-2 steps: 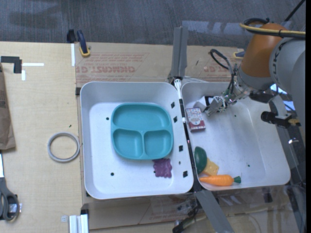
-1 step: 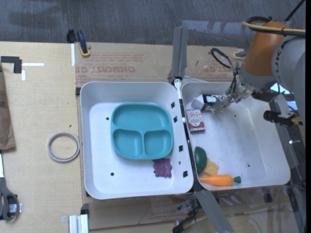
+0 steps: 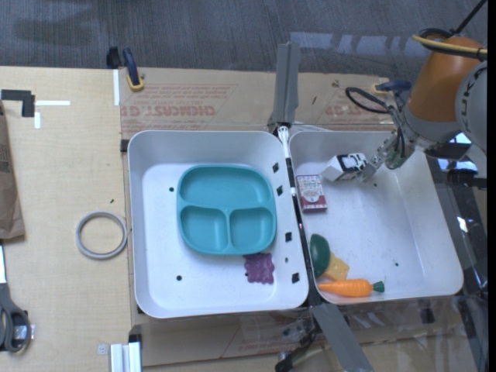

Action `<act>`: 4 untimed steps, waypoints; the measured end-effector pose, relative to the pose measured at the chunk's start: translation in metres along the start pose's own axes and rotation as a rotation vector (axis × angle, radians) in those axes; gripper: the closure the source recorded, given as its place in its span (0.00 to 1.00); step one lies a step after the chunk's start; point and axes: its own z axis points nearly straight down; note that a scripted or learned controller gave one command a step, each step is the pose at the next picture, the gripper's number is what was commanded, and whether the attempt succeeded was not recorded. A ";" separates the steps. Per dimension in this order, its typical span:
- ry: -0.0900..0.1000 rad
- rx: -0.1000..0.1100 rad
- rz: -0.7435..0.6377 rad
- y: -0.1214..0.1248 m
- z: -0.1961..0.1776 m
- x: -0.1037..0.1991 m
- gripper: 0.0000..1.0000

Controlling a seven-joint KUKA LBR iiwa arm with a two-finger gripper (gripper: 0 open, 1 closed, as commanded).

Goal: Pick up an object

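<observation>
A small white carton with black print (image 3: 347,164) lies tilted near the back of the right bin (image 3: 403,239), its markings too small to read. The claw (image 3: 370,169) sits just beside its right end, seemingly touching it, but the fingertips blur into the carton's edge, so whether they are spread or closed, or grip anything, cannot be told. Above the claw the arm's orange band (image 3: 442,80) rises toward the right edge, where the rest of the arm is cut off.

In the same bin a red-and-white box (image 3: 311,192) lies flat by the left wall, in front of the carton. At the front left corner a green piece (image 3: 319,248), a yellow piece (image 3: 337,268) and a toy carrot (image 3: 350,287) crowd together; the yellow one is partly covered.

The left bin (image 3: 151,231) holds a teal divided plate (image 3: 227,209) with a purple toy (image 3: 260,267) at its front edge. A grey tape ring (image 3: 101,233) rests on the desk (image 3: 62,177) to the left.
</observation>
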 end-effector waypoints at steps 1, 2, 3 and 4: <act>-0.008 -0.007 0.000 0.002 0.001 -0.001 0.00; -0.009 -0.007 -0.298 -0.008 -0.084 -0.004 0.00; -0.005 -0.006 0.098 -0.012 -0.007 0.012 0.00; -0.003 -0.005 0.188 -0.010 0.004 0.063 0.00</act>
